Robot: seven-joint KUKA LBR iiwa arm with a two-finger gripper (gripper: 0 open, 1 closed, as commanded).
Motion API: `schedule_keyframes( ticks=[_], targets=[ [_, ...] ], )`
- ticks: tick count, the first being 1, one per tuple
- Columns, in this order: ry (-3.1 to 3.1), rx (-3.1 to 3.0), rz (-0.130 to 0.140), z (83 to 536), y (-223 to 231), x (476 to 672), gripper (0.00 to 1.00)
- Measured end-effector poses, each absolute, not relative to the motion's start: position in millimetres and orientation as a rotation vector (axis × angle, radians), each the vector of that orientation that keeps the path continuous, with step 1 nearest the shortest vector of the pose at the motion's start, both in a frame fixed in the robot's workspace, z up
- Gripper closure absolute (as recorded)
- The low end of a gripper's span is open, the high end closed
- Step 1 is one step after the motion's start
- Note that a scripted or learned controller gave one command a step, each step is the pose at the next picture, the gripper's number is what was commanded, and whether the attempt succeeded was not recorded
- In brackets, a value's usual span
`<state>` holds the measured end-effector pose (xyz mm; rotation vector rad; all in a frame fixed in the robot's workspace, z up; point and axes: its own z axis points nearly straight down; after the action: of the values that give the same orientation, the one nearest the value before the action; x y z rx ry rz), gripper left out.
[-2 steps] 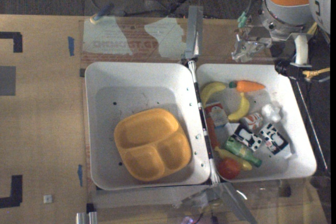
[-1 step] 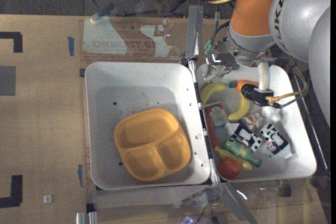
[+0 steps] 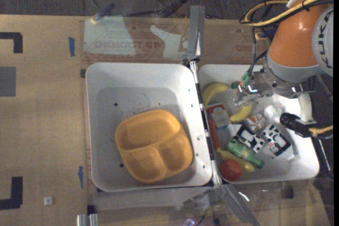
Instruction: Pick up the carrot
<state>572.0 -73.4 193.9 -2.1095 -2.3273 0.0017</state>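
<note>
Your hand (image 3: pixel 248 88) hangs over the right bin (image 3: pixel 304 164), near its far wall, beside two bananas (image 3: pixel 214 91); you cannot tell its state. The carrot (image 3: pixel 213 134) lies against that bin's left wall, well apart. A yellow plate (image 3: pixel 153 144) sits in the left bin (image 3: pixel 106 87).

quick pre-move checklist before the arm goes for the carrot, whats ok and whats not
1. Carrot located: cannot tell. A thin orange-red piece lies along the left wall of the right bin, but it is too small to confirm.
2. Gripper over the right bin: ok, above the bananas, up and to the right of that piece.
3. Finger state: cannot tell, the wrist hides it.
4. Nothing held: cannot tell.
5. Clear approach: not ok, a red-labelled carton, green bottle and tomato crowd that wall.
6. Left bin: ok, the yellow divided plate sits well away from the target.
</note>
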Motion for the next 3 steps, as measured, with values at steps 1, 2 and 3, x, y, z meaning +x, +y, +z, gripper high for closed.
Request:
schedule_keyframes(
  ticks=[1,2,3],
  targets=[
    [-2.192,-2.247,0.002,192.4,17.7,549.8,1.00],
    [-2.416,-2.011,-0.002,184.9,52.1,640.4,1.00],
    [-2.428,-1.999,-0.005,197.6,98.0,637.5,1.00]
  ],
)
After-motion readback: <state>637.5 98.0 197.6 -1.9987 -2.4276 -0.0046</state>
